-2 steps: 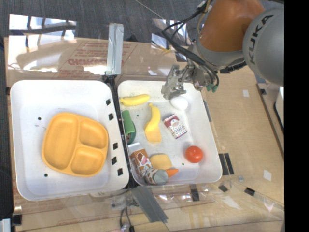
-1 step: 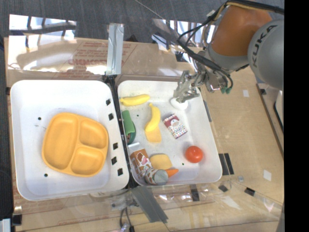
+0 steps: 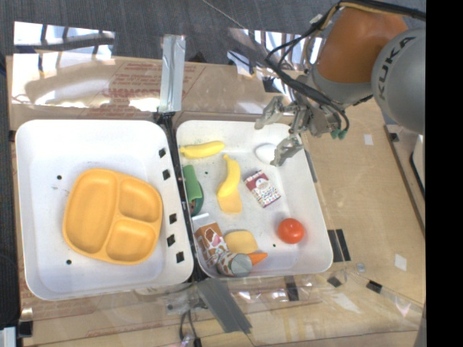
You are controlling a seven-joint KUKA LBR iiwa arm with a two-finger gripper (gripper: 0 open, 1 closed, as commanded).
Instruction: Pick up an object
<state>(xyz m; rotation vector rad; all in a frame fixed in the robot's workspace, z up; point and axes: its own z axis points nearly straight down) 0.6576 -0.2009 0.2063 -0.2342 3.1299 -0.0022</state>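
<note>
My gripper (image 3: 278, 133) hangs over the far right corner of the right bin (image 3: 315, 215), open, with nothing between its fingers. One finger (image 3: 270, 113) reaches over the bin's back rim and the other (image 3: 285, 151) sits next to a small white oval object (image 3: 265, 152). Lying in the right bin are a small banana (image 3: 202, 149), a longer banana (image 3: 230, 183), a green item (image 3: 192, 186), a red and white carton (image 3: 263, 189), a red tomato (image 3: 291, 230), a brown packet (image 3: 211, 240), a yellow lump (image 3: 241, 241) and a can (image 3: 239, 264).
The left bin (image 3: 43, 150) holds a yellow divided plate (image 3: 112, 214). A black divider (image 3: 176, 186) with clips runs between the two bins. Cardboard and a strip of grey tape (image 3: 171, 74) lie behind them. The arm's orange band (image 3: 354, 45) and cables hang over the back right.
</note>
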